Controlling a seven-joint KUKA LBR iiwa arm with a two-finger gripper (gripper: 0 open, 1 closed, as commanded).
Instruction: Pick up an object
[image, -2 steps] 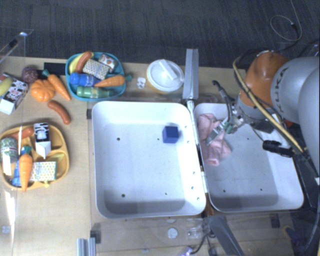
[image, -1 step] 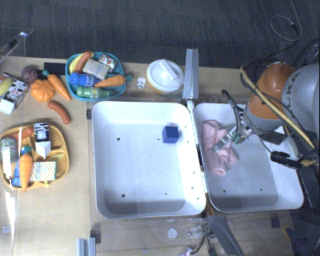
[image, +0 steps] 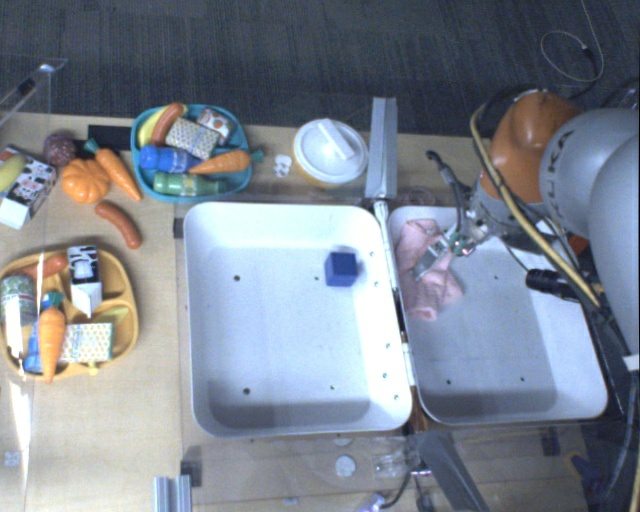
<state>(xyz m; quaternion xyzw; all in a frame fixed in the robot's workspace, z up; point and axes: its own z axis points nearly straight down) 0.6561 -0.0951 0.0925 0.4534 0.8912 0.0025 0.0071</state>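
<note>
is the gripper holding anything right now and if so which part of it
It cannot be told. The gripper sits right over the pink cloth in the right bin, but the view doesn't show cloth between its jaws.

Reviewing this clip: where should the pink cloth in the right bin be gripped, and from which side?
Probably from above, pinching a raised fold near the middle of the pink cloth. It lies crumpled against the right bin's left wall, so a sideways approach from that side looks blocked. The pincer hangs over its upper part.
</note>
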